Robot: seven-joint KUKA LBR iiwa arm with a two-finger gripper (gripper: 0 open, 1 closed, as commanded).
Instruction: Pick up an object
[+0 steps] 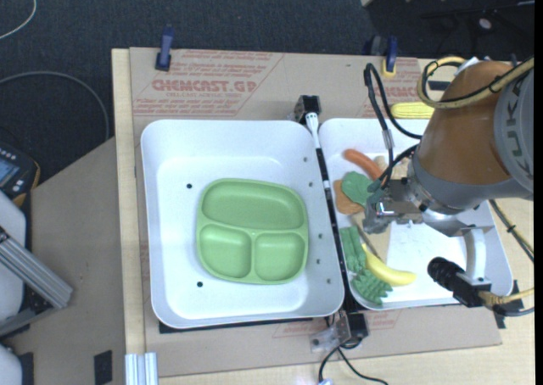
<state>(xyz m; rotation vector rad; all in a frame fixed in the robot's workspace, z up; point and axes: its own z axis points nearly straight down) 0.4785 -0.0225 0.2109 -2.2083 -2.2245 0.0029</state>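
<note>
While the arm [475, 137] reached in over the right bin [501, 269], its gripper [379, 215] hung low among toy food: a carrot [363, 160], a banana [389, 273] and green pieces [355, 249] (jaw position could not be told). A green divided plate [252, 230] lay in the left bin [170, 205].

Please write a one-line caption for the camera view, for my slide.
Grey-and-orange arm's gripper hovers over toy food in the right white bin; green divided plastic plate lies in the left white bin.
</note>
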